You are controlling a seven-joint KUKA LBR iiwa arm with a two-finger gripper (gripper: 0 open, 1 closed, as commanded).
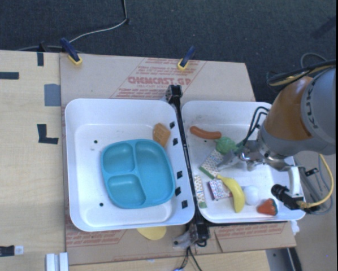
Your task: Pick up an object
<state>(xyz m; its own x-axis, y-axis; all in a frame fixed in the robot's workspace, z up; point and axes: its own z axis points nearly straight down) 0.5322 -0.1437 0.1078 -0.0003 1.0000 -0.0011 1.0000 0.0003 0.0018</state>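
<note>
The right bin [259, 109] holds a strawberry [267, 207], white ball [251, 194], banana [234, 191] and small packets nearest the camera; the gripper [241, 155] hangs just above them, its fingers too blurred to tell whether spread or shut; beside it a green lump [225, 145], beyond a sausage [206, 132]; the left bin [78, 151] holds a smooth blue divided plate [138, 172] and a waffle-textured biscuit [161, 134].

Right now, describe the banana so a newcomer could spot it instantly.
Look at the right bin, the one the arm reaches into. Along its near side a few small things lie in a row; the banana is the curved yellow one, between a small printed box and a white ball. Nothing else in that bin is yellow and curved.
</note>
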